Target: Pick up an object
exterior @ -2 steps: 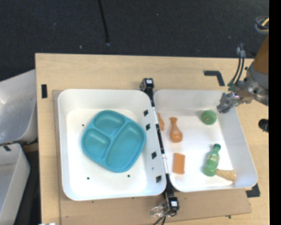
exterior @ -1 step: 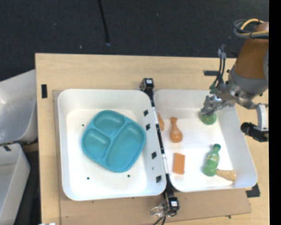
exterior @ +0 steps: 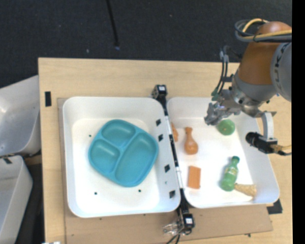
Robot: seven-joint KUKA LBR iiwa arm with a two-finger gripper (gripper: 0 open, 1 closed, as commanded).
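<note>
I am hanging my gripper [exterior: 217, 117] over the right bin [exterior: 208, 200], near its far side. I cannot tell how my jaws are standing, because they look like a dark grey lump from up here.

A small green round thing [exterior: 226, 127] is sitting just beside my jaws, on the side toward my arm. It is smooth and light green, like a little ball. It is lying on the white floor of the bin, and I cannot tell if my jaws are touching it.

The right bin is holding more toys. An orange bottle shape [exterior: 190, 142] is lying a bit away from my jaws, toward the middle wall. An orange block [exterior: 193, 177] is lying nearer the front edge. A green bottle [exterior: 230, 174] is lying well apart from my jaws, with a tan cone [exterior: 245, 189] touching its bottom end.

The left bin [exterior: 76, 197] is holding a blue plate [exterior: 123, 152] with three sections, far from my jaws.
</note>
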